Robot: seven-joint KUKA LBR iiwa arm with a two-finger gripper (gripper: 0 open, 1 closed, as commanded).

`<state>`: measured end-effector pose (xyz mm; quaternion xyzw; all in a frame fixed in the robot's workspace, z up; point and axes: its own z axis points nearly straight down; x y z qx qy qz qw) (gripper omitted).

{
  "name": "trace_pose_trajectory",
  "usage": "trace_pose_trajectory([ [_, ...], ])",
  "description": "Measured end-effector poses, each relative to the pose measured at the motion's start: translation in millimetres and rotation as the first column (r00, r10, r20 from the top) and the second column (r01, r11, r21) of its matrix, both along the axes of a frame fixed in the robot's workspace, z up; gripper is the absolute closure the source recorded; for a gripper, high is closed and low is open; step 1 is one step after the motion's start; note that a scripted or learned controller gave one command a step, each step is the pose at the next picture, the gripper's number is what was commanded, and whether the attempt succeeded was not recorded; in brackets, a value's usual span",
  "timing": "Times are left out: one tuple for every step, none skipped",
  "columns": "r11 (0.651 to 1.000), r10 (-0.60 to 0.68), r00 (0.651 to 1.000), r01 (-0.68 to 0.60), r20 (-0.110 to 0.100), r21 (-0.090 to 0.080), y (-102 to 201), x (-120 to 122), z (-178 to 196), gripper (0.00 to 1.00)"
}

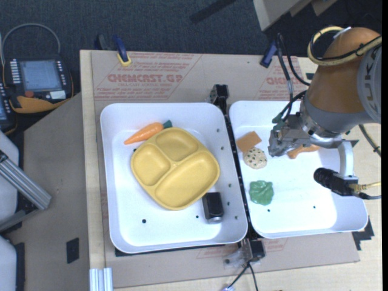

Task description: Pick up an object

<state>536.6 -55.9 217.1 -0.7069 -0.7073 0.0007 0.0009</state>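
1. Camera view: the end effector (pixel 280 143) hangs over the right bin (pixel 303 220); whether it grips anything, I cannot tell.
2. Beside it lie a cookie (pixel 255 157), brown piece (pixel 248 141) and green lump (pixel 261 192); the left bin (pixel 118 180) holds a yellow tray (pixel 174 168) and carrot (pixel 143 133).

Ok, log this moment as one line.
gripper above right bin | cookie, green piece lying there | carrot, yellow tray in left bin

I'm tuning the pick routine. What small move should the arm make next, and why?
Probably lower the claw a little leftward onto the cookie. The cookie lies flat in the right bin, just lower-left of the claw, apart from the green piece.
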Motion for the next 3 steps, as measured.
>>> trace_pose_trajectory([
  [1.000, 0.001, 1.000, -0.001, 0.003, 0.000, 45.1, 8.9, 10.9, 1.00],
  [1.000, 0.000, 1.000, 0.000, 0.004, 0.000, 94.8, 22.2, 19.2, 1.00],
  [1.000, 0.000, 1.000, 0.000, 0.004, -0.001, 132.8, 31.4, 11.9, 1.00],
])
